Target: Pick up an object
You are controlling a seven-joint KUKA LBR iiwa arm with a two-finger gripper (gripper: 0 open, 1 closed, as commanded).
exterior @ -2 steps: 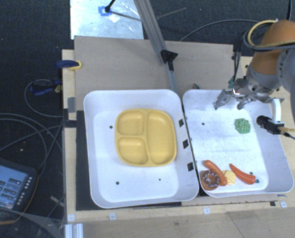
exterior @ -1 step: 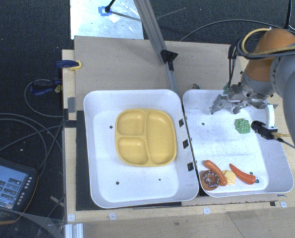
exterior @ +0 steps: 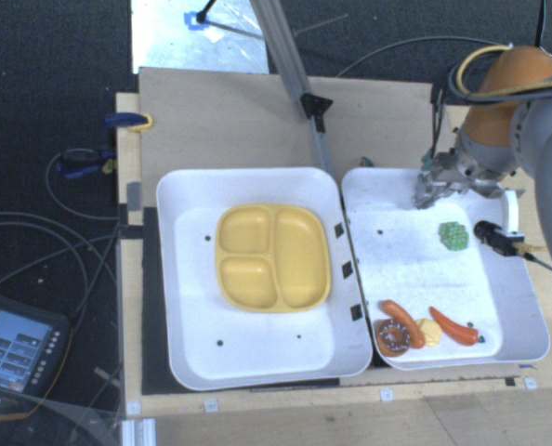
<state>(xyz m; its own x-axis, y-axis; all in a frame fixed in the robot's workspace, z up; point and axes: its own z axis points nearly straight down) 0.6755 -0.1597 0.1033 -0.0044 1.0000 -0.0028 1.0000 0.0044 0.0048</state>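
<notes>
Two shallow white bins (exterior: 192, 360) sit side by side. Over the right one's far end hangs the grey metal gripper (exterior: 428, 196), near a small green bumpy toy (exterior: 453, 236). I cannot tell its grip.

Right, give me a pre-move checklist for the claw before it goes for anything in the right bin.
1. Claw position: the claw is over the far end of the right bin, inside its rim. Ok.
2. Claw free of load: nothing seen between its fingers, but they are too small to read. Cannot tell.
3. Nearest target: the green broccoli piece lies alone on the bin floor, apart from the claw. Ok.
4. Other targets: two sausages, a doughnut and a small yellow piece crowd the near end, some touching. Not ok for a clean grasp.
5. Yellow divided plate sits in the left bin, away from the claw. Ok.
</notes>
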